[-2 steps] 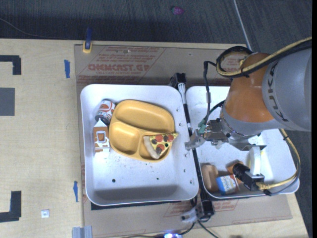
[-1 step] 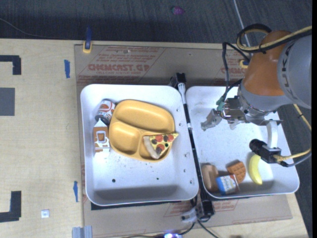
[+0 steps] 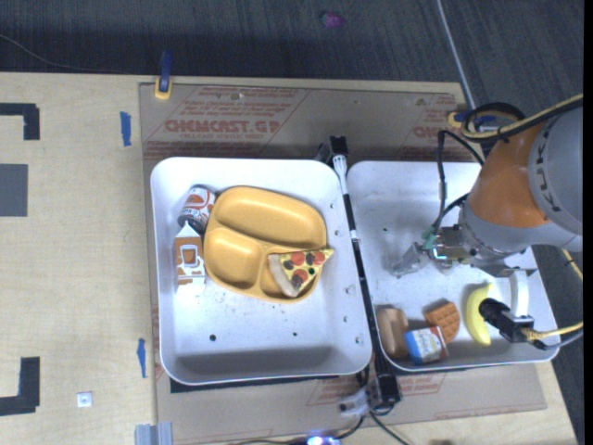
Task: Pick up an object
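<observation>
Arm over right bin (image 3: 519, 182), tool (image 3: 408, 262) low above bare floor.
Tool finger spacing: cannot tell. Banana (image 3: 477, 313), waffle (image 3: 445, 318) and small carton (image 3: 424, 343) lie near the front wall, apart from tool; yellow tray (image 3: 255, 235) sits in left bin (image 3: 250, 355).

Grey arm (image 3: 556, 184) from the right, orange-banded wrist bent, hand (image 3: 408, 262) low.

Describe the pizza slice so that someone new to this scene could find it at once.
Start at the left white bin, which holds a big yellow divided tray. The pizza slice lies in that tray's lower right compartment. It alone is triangular, with red and dark toppings on it.
</observation>
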`<state>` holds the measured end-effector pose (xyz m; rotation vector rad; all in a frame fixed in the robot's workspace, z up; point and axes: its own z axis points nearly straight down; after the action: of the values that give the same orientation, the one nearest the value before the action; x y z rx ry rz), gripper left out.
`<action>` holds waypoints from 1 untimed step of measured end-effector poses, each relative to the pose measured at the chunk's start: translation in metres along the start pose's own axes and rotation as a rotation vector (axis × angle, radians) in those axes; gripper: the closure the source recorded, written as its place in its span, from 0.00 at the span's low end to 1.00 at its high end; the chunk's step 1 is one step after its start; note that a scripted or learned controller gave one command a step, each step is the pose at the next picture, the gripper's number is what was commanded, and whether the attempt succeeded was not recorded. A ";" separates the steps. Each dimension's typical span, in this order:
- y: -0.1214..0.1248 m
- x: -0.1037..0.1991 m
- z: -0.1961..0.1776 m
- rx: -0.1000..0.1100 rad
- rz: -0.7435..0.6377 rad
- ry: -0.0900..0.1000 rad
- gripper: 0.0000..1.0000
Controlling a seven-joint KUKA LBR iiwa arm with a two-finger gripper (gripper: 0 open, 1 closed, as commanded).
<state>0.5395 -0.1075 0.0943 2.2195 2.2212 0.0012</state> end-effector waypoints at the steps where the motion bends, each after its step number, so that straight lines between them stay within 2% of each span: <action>1: -0.044 0.010 0.004 -0.018 0.001 -0.006 0.00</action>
<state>0.4955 -0.0980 0.0900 2.2085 2.2084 0.0140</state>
